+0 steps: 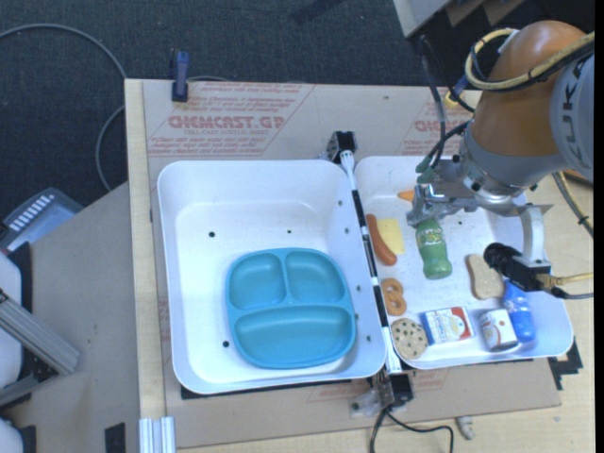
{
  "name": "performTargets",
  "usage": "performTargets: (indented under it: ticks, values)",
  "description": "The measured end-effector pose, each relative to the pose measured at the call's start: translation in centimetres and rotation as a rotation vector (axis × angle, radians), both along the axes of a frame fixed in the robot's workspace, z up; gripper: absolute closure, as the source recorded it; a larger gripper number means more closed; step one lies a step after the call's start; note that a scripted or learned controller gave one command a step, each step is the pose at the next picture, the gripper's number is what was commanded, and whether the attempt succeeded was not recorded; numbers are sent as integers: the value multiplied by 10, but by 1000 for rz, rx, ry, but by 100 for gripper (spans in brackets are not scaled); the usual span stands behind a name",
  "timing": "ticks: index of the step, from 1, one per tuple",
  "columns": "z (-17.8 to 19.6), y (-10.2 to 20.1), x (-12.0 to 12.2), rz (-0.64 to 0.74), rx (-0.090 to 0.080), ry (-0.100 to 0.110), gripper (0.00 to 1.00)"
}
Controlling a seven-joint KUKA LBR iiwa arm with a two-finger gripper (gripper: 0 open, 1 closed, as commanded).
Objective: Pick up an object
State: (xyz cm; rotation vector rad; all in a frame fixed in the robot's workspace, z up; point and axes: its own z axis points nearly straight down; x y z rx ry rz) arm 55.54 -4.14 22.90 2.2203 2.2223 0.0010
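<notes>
Gripper positioned in right bin, directly over top of green bottle; finger state cannot be determined; blue tray in left bin.

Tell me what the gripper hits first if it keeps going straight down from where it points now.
Most likely the green bottle: the gripper sits right over its cap. Height above it is unclear from this slanted view.
</notes>
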Motion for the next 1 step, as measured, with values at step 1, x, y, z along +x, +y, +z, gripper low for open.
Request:
performTargets:
  ticks: [1]
  values:
    - [3,43,-12,0,1,3,100]
